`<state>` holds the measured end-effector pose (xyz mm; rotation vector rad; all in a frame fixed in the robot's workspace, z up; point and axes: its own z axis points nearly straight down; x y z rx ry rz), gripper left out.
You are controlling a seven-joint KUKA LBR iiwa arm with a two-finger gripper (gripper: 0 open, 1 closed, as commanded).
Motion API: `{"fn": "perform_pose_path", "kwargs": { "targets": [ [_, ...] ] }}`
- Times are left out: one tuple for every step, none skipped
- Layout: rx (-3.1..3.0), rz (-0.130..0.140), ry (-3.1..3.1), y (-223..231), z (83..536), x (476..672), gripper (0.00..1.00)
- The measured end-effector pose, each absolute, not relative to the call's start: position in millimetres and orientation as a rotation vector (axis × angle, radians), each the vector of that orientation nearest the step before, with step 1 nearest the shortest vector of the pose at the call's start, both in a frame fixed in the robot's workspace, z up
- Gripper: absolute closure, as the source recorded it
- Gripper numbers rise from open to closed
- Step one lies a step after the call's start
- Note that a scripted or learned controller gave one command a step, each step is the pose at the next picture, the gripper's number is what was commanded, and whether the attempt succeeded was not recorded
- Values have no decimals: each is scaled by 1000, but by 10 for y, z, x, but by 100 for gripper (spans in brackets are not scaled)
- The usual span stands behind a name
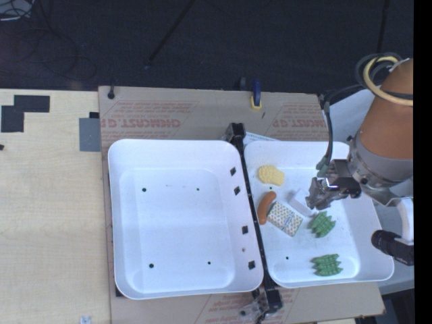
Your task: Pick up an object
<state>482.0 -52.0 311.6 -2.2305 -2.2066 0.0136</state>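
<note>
The right bin [364, 273] holds several small objects. A yellow bumpy piece [271, 175] lies near its far left. An orange sausage-shaped piece [266, 206] lies beside a patterned white packet [284, 218]. One green leafy piece [322, 224] sits mid-bin and another green piece [327, 265] lies nearer the front. My gripper [317, 200] hangs over the middle of the right bin, just above the first green piece and right of the packet. A small pale object [299, 199] lies just left of it.
The left bin [121, 181] stands beside the right one, divided by a black clip strip [244, 201]. Both rest on a cardboard sheet [169, 117] over a pale wooden bench. The arm's orange band and grey wrist [388, 133] fill the right side.
</note>
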Motion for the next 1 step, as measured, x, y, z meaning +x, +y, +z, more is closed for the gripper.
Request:
{"fn": "perform_pose_path", "kwargs": {
  "targets": [
    [-2215,13,-2213,-481,2181,4736,100]
  ]
}}
